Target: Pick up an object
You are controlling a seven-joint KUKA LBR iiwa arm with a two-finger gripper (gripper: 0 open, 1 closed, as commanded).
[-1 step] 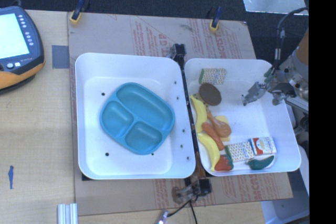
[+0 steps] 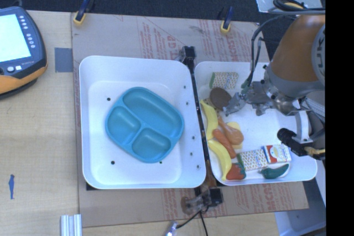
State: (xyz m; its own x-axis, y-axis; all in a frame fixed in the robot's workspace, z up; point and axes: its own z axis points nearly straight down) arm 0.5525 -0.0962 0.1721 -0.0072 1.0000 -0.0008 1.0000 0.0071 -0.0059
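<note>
Arm (image 2: 293, 58) in from the right, over right bin (image 2: 260, 129). Gripper (image 2: 237, 103) low over the bin's upper left part, just beside a brown round lump (image 2: 220, 98); touching or apart: cannot tell. Claw state: cannot tell, too small and blurred. Nothing seen held.

Contents of right bin:
- green and tan box (image 2: 224, 80) at the top, above the lump
- two bananas along the left wall, upper (image 2: 210, 116), lower (image 2: 221, 155)
- carrot (image 2: 225, 135) and pale orange fruit (image 2: 236, 132) between bananas and the bin's bare middle
- red fruit (image 2: 235, 172) at the bottom edge
- small carton (image 2: 254, 158), red and white carton (image 2: 275, 153) side by side, green vegetable (image 2: 274, 172) below them

Left bin (image 2: 94, 119): blue divided plate (image 2: 145, 124), flat, roughly central.

Handheld screen (image 2: 16, 47) on the bench at far left, well apart from both bins.
</note>
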